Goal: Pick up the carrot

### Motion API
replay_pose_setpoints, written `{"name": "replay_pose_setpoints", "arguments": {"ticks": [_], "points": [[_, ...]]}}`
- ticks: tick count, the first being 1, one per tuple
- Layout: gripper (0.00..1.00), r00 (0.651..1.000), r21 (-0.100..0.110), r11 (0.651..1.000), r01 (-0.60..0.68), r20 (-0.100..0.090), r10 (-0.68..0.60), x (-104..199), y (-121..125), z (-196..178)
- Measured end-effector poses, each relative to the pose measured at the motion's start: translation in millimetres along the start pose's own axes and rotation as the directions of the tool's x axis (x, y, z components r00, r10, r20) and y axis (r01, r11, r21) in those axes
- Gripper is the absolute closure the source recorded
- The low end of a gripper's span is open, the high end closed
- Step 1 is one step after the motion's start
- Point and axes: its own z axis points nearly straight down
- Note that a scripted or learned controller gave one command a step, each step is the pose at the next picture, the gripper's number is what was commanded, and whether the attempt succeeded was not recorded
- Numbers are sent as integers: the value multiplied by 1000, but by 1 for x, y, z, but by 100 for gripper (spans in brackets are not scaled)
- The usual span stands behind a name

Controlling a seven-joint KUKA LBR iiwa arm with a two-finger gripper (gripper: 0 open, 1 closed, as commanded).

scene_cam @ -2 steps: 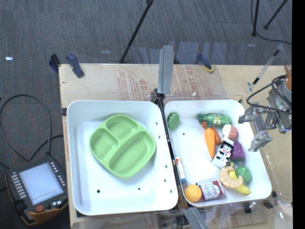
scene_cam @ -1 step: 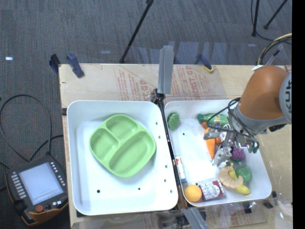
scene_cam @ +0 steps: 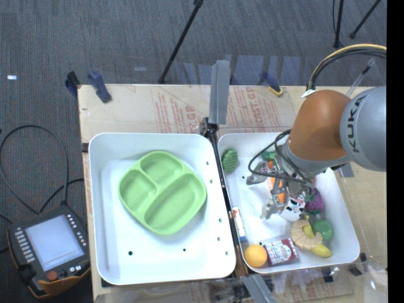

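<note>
Lower right of frame, near rim of right bin (scene_cam: 351, 257): orange ball (scene_cam: 255, 255), red packet (scene_cam: 280, 252) beside it, then a yellow banana-shaped piece (scene_cam: 314, 240) with a green item (scene_cam: 324, 228) touching it. Purple grape cluster (scene_cam: 314, 202) just above those.

My fingers (scene_cam: 276, 193) sit mid-bin, pointing toward frame left. They are around the carrot (scene_cam: 276, 183), an orange sliver with green at its upper end; whether they press it I cannot tell. A small white object (scene_cam: 291, 208) lies just below.

Green ridged piece (scene_cam: 229, 160) rests against the bin's left wall, upper corner. Bare white floor left of my fingers.

Left bin (scene_cam: 101, 232): one green divided plate (scene_cam: 163, 191), centred, open floor on every side.

Far edge: brown worktop (scene_cam: 145, 106), blue clamp (scene_cam: 99, 85) at its upper left.
</note>
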Motion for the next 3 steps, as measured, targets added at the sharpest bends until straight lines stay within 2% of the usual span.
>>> {"name": "replay_pose_setpoints", "arguments": {"ticks": [1, 2, 3], "points": [[100, 1000, 1, 1000, 6, 3, -6, -2, 2, -11], [100, 997, 5, 998, -70, 15, 70, 15, -1, -123], [0, 998, 2, 998, -69, 3, 69, 18, 0, -117]]}}
